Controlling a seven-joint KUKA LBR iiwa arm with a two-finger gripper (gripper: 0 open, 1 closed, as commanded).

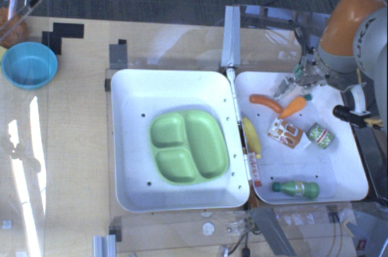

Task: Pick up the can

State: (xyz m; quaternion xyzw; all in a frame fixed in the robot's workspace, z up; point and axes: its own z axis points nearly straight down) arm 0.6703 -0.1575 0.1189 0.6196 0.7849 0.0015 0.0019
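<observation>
Over the right white bin (354, 188), the grey arm's gripper (291, 87) hangs at the far edge, just above the orange carrot (293, 106); how wide the claw stands, I cannot tell. The small green can (320, 136) lies on its side near the bin's right wall, apart from the gripper. Beside it sits a red-and-white carton (285, 133). The left bin (127, 92) carries a green divided plastic tray (188, 146).

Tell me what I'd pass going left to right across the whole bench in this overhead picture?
Blue bowl → green divided tray in the left bin → banana → hot dog → snack carton → small green can, all in the right bin.
</observation>
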